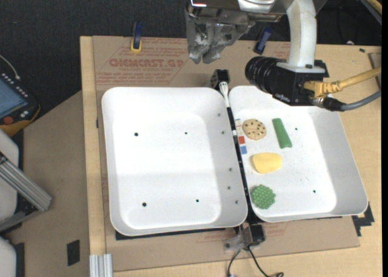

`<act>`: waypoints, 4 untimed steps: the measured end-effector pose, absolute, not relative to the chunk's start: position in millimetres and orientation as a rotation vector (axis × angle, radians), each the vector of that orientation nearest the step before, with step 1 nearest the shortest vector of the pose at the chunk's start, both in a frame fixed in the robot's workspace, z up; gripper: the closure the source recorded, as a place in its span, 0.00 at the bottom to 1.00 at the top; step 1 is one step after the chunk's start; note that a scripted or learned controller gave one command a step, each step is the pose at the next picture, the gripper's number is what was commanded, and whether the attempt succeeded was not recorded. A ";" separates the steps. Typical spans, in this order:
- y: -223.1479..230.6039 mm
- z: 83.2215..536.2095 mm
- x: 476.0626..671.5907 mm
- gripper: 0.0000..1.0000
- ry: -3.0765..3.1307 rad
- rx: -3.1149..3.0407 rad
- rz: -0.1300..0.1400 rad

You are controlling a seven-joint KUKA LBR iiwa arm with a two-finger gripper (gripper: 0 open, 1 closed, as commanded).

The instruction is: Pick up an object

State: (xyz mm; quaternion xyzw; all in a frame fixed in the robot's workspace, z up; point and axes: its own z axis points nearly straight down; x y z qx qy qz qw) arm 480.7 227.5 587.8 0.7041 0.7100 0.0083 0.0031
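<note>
Seen from above the bench, your gripper (pixel 206 48) hangs over the far edge of the cardboard sheet (pixel 151 63), beyond the two white bins and just past the seam where they meet. Its metal fingers point down but blur together at this angle, so you cannot tell whether they stand apart or closed, and nothing is visible between them.

The left bin (pixel 121 166) lies below and to the left of the gripper. All your candidates sit in the right bin (pixel 330 166), gathered toward its left wall: a round speckled cookie (pixel 254 129) farthest from the camera, a green stick (pixel 281 133) just beside it on the right, a yellow lump (pixel 267 162) in the middle, and a green bumpy ball (pixel 263 196) nearest the front rim. The four pieces lie apart from one another, well clear of the gripper.
</note>
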 end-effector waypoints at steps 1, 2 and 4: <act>224.0 479.2 478.4 1.00 2.222 2.227 -0.021; 210.0 538.6 479.3 1.00 2.218 2.221 0.011; 222.2 546.1 479.6 1.00 2.222 2.219 0.008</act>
